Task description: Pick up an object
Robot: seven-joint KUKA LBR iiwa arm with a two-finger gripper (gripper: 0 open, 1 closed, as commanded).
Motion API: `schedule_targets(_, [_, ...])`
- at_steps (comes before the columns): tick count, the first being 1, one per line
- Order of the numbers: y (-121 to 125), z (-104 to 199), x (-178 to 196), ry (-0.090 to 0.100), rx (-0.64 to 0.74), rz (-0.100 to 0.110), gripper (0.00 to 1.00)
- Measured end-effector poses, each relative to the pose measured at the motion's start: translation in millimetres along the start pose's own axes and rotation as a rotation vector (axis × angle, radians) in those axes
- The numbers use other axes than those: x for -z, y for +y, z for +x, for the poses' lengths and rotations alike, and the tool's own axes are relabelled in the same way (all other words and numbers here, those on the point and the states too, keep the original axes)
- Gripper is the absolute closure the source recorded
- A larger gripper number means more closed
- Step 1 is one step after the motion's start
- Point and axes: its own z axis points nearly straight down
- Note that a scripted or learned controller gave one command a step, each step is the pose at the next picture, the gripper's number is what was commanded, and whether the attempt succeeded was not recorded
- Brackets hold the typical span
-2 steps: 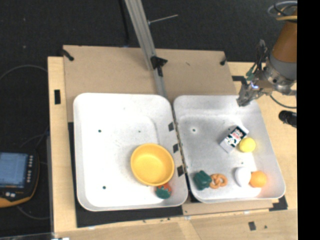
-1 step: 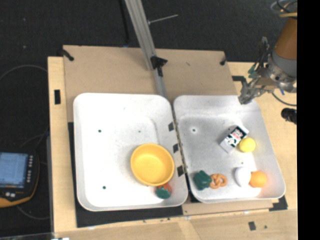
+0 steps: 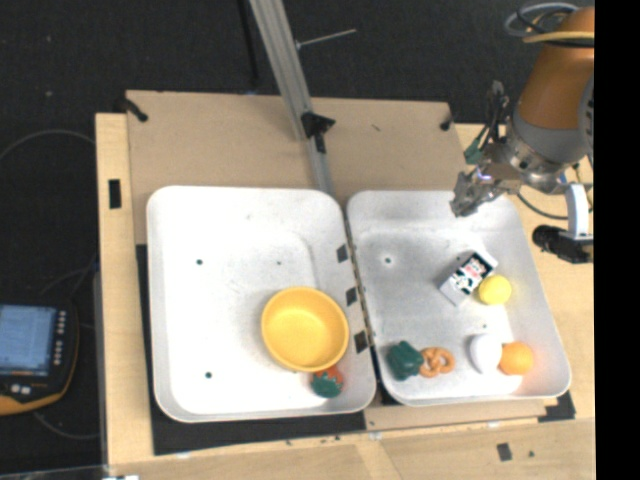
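Observation:
My gripper [image 3: 466, 204] hangs over the far right corner of the right bin [image 3: 420, 228], with nothing visible between its fingers. Below it in that bin lie a small black-and-white box [image 3: 467, 276] and a yellow ball [image 3: 494, 290] touching it. Along the near edge sit a dark green piece [image 3: 404, 360], a pretzel-shaped brown piece [image 3: 436, 362], a white object [image 3: 484, 353] and an orange ball [image 3: 516, 358]. The left bin [image 3: 220, 238] holds a yellow bowl [image 3: 304, 327] and a small green and red piece [image 3: 327, 383] at its near right corner.
A slanted metal pole [image 3: 285, 63] rises from behind the bins' shared edge. A handheld pendant [image 3: 35, 353] lies off the bench at the left. Black clips [image 3: 352, 298] line the seam between the bins.

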Motion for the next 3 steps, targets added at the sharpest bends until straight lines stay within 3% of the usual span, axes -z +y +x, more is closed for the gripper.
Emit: schedule_targets(3, [-43.8, 133.8, 22.2, 0.001, -0.002, 0.0, 1.0])
